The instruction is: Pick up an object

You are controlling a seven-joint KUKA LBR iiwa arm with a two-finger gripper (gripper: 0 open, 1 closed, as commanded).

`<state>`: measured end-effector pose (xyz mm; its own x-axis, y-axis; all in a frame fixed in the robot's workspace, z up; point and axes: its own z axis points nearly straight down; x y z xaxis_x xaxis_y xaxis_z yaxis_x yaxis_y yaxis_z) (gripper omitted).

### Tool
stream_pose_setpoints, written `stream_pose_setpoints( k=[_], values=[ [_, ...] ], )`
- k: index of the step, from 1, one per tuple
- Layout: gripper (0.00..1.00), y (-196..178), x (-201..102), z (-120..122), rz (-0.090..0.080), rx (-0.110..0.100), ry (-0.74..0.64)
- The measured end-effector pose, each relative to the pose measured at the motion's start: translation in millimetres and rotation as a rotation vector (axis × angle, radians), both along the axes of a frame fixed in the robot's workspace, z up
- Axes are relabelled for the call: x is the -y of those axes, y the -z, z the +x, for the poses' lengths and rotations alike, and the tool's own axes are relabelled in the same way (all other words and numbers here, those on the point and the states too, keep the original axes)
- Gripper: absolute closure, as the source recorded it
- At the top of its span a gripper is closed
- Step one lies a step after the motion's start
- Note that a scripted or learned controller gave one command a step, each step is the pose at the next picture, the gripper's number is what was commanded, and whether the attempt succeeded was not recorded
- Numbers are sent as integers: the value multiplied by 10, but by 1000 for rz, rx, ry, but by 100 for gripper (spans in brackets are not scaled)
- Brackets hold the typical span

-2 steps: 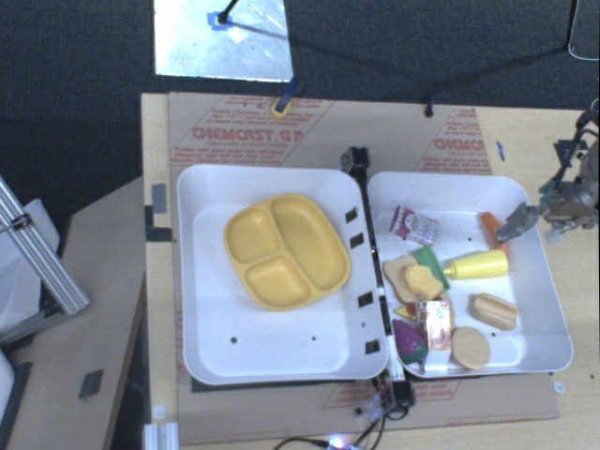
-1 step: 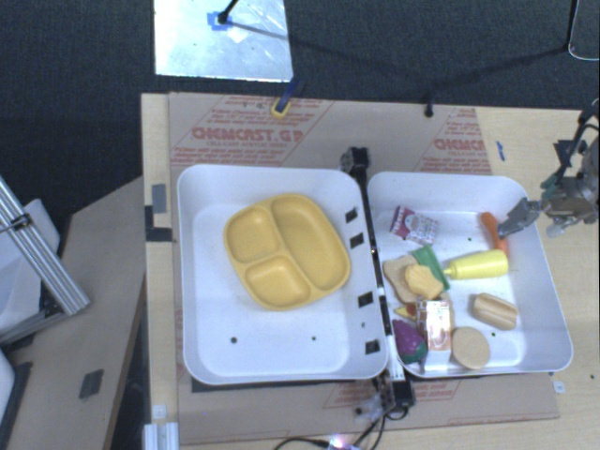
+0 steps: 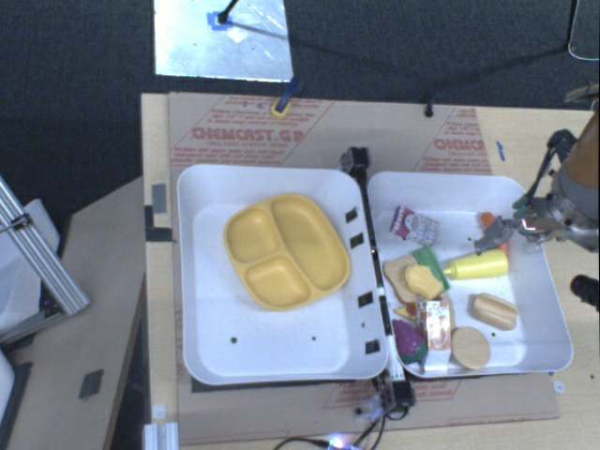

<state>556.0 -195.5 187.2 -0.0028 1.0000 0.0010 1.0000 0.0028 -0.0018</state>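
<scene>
Nearest the camera, along the front edge of the right bin [image 3: 539, 354], lie a purple toy piece [image 3: 409, 337], a small printed packet [image 3: 437, 324] and a round tan disc [image 3: 471, 348].

Going left to right from the far side of the bench: the left bin [image 3: 202, 345] carries a yellow divided plate [image 3: 285, 249] with three compartments, set near the bin's middle and turned at an angle.

The right bin holds the clutter. By its left wall sit a tan bread-like piece [image 3: 398, 275], a green piece [image 3: 427, 257] and a yellow lump [image 3: 422, 279], all touching or overlapping (their exact stacking is hard to read). Toward the back edge lies a red-and-white packet [image 3: 413, 224]. A yellow bottle [image 3: 478, 266] lies on its side near the middle, and a tan bun-shaped toy [image 3: 494, 310] rests toward the right wall. A small orange piece [image 3: 487, 220] sits near the back right.

The gripper [image 3: 494, 240] hangs over the right bin's back right part, just above the yellow bottle's right end; whether its jaws are spread or closed cannot be told, and nothing is seen between them.
</scene>
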Motion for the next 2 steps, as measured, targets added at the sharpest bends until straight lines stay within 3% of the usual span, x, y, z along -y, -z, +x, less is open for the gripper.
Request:
stream_pose_setpoints(
  k=[1, 2],
  values=[
    [0, 524, 43, 93, 0, 0, 1],
    [0, 848, 37, 142, -4, 17, -1]
  ],
)
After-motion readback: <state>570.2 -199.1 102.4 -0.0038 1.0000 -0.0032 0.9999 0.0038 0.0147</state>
